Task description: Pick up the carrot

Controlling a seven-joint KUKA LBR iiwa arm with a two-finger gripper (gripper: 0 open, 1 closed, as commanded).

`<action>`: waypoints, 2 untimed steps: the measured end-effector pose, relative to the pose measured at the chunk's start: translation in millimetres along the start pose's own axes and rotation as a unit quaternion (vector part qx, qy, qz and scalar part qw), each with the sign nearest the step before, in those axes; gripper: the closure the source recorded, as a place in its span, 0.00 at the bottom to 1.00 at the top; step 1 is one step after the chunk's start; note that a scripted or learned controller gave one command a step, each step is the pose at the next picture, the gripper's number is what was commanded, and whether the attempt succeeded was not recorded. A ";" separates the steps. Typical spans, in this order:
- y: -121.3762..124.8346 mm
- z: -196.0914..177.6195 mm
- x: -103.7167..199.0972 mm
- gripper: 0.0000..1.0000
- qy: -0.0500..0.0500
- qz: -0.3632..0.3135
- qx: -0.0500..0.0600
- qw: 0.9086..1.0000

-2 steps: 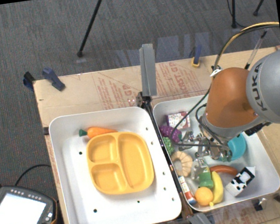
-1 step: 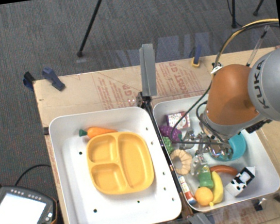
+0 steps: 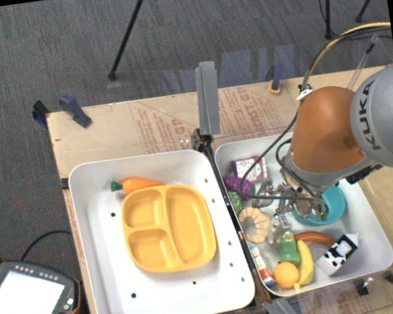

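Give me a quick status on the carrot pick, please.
Gripper over right bin, among toys. Carrot in left bin, beside yellow tray, untouched. Nothing covering it.

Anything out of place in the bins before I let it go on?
Yes: the carrot lies in the left bin, wedged by the yellow plate's top edge, while the gripper hangs over the cluttered right bin. Nothing looks spilled or damaged.

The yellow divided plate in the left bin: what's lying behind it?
A carrot lies just behind the yellow divided plate, along its far rim, green top pointing left. Its near side meets the plate's rim, so I cannot tell whether any of it is tucked underneath.
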State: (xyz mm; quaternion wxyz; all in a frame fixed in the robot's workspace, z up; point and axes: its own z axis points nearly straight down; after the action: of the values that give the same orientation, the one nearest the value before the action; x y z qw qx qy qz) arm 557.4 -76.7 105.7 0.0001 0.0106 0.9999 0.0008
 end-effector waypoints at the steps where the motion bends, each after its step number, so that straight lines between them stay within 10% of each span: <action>1: 1.3 -9.2 -0.6 1.00 -0.001 -0.003 0.000 1.000; 2: 10.7 -83.9 65.1 1.00 -0.002 -0.008 0.001 1.000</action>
State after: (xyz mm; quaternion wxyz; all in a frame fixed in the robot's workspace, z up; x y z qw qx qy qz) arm 492.5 -64.7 189.7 0.0023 0.0023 1.0000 -0.0001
